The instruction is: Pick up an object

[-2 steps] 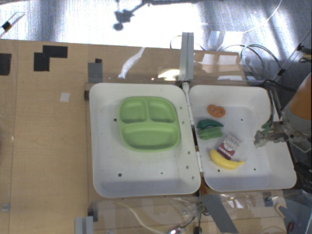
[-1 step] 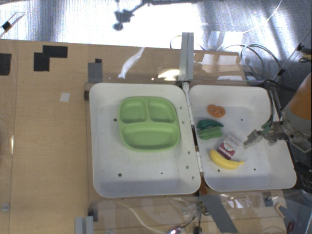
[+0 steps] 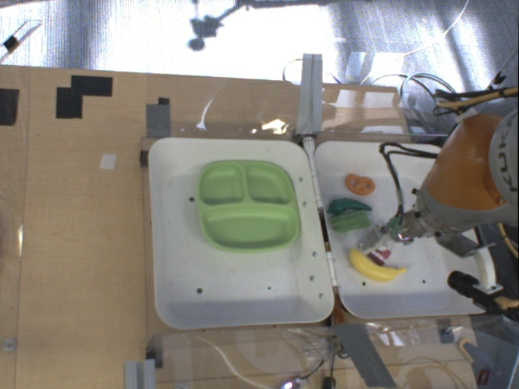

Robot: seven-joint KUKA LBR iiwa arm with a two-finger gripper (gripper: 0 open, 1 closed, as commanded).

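camera view | arm (image 3: 474,168) reaches in from the right over the right bin (image 3: 422,298) | gripper (image 3: 383,240) sits low just above the banana (image 3: 375,266) (open or closed, I cannot tell) | green toy (image 3: 349,214) and orange piece (image 3: 360,185) lie near, further back | left bin (image 3: 174,290) holds a green divided plate (image 3: 247,205)

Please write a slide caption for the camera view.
Gripper low over banana in right bin; green plate in left bin.

The right bin (image 3: 422,298) is crowded at its left by banana (image 3: 375,267), green toy (image 3: 349,215) and orange piece (image 3: 360,185); bare floor is left along its front.
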